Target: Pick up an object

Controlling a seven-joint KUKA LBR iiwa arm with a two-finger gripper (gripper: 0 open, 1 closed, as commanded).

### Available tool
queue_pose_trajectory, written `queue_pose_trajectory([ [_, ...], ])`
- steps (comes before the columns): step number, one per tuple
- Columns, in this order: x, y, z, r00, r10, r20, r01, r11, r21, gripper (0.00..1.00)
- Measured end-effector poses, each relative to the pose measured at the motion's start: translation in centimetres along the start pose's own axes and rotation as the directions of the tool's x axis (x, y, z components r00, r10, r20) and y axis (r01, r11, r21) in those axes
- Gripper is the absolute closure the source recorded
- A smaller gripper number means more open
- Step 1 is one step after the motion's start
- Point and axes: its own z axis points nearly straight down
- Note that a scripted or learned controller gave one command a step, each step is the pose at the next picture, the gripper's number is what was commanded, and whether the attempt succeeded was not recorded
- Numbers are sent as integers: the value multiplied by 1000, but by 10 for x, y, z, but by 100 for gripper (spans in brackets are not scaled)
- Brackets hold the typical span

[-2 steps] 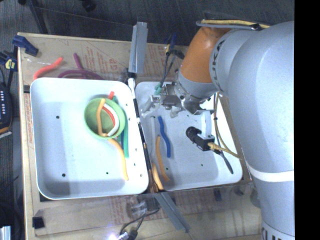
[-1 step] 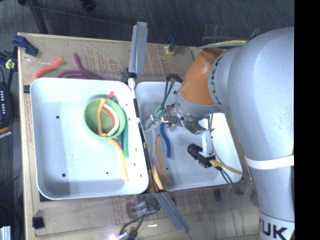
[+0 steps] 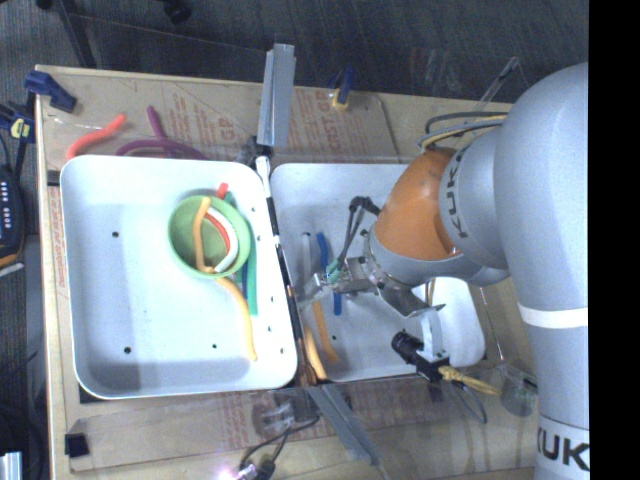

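Gripper (image 3: 335, 283) low in the right bin (image 3: 330, 183), near its left wall, wrist bent over it. Open or closed: cannot tell, since the metal parts blur together from this angle and the orange band (image 3: 415, 218) crowds in from the right.

Blue stick (image 3: 321, 251) directly at the gripper. Thin, straight, lying roughly along the bin's length; one end pokes out above the gripper, the other shows just below it. It may pass between the jaws or merely under them; no way to say which. Not counting it as held.

Orange stick (image 3: 322, 336) just beyond, lying on the floor along the left wall, towards the near corner.

Handling, as a judgement: the blue stick looks light, stiff, smooth plastic. Weight is no issue; the risk is rolling or pivoting on the slick white floor. Best taken across its width at mid-length, so it hangs level instead of swinging from one end. Lying flat, it needs a low approach, tips almost on the floor.

Further out: left bin (image 3: 120, 298) holds a green bowl (image 3: 185, 238) with soft-looking tubes draped over it, an orange tube (image 3: 243, 318) trailing to the floor beside a green one (image 3: 251, 283). Floppy and tangled, they make a poorer target. Well apart from me.
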Motion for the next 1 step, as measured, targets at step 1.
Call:
queue_pose_trajectory([
  [1,2,1,-10,1000,-7,-4,7,1000,2,100],
])
